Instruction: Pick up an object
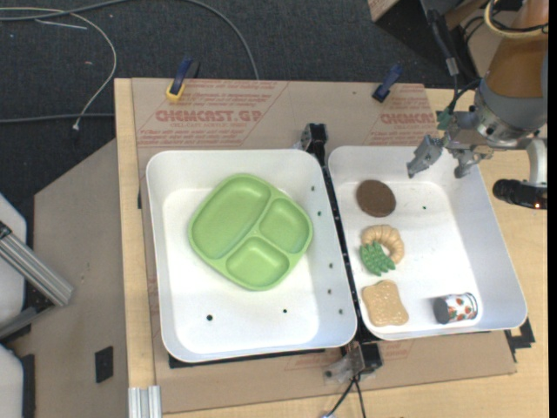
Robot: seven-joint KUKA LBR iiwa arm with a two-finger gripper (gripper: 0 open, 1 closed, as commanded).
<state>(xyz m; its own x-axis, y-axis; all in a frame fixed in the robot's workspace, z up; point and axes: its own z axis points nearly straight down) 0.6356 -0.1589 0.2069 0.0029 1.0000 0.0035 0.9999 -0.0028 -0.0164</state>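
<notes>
Brown cookie nearest my gripper, jaws spread, nothing between them. I judge it light, rigid, flat; pinch across rim. Toast slice similar.

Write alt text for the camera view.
A grey robot arm's open claw hovers over the right white bin, which holds a brown disc, a ring-shaped toy, a tan bread-like piece and a small can. The left bin holds a green divided plate.
</notes>
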